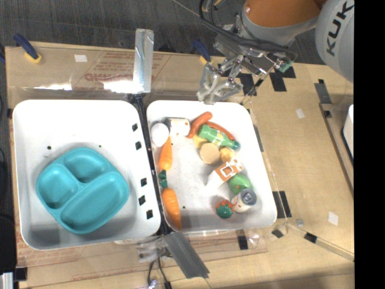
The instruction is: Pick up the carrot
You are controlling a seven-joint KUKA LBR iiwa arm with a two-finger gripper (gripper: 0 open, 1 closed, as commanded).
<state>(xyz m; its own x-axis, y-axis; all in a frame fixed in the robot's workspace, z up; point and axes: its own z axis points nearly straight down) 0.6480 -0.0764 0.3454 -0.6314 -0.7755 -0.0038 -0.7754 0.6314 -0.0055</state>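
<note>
I saw two carrot-like pieces in the right bin point(260, 161), both against its left wall. The upper carrot point(165, 155) was a short orange cone, lying roughly upright in my view, its blunt end up near a white round piece point(159, 134) and its tip pointing down toward the bin's near side. Just below it I saw a small green tuft. The lower carrot point(171, 206) was orange too, a bit plumper, tilted slightly, running down to the bin's near left corner. Both lay flat on the bin floor, apart from each other.
</note>
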